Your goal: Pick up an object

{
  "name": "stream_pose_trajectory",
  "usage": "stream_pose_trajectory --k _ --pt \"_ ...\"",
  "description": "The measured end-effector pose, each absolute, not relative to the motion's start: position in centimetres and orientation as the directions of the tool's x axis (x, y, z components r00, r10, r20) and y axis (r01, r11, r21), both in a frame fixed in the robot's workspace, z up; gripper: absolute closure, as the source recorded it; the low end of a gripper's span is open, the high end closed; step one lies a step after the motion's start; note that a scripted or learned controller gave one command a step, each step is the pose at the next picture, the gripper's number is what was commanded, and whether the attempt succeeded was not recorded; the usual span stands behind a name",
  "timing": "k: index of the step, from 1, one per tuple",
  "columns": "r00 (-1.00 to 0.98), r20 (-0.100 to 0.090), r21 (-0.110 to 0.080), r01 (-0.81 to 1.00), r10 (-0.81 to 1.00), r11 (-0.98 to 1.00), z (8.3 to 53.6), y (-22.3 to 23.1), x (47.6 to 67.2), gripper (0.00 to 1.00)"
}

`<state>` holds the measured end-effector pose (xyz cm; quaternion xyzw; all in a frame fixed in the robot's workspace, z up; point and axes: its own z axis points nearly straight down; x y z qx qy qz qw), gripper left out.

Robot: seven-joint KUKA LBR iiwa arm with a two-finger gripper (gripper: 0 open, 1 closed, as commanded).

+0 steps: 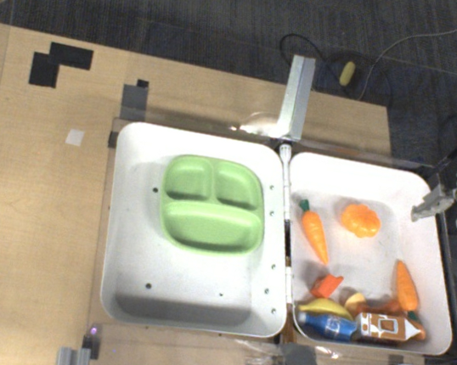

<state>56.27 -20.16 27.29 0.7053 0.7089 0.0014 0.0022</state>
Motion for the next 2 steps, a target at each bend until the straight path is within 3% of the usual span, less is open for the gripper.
stream_pose_trajectory --k 1,2 --pt "0.027 0.000 0.004 1.000 1.000 -0.027 27.3 -17.7 56.8 0.00" --pt "-0.218 -0.001 0.004 0.976 0.976 0.218 14.1 -13.3 58.8 0.00"
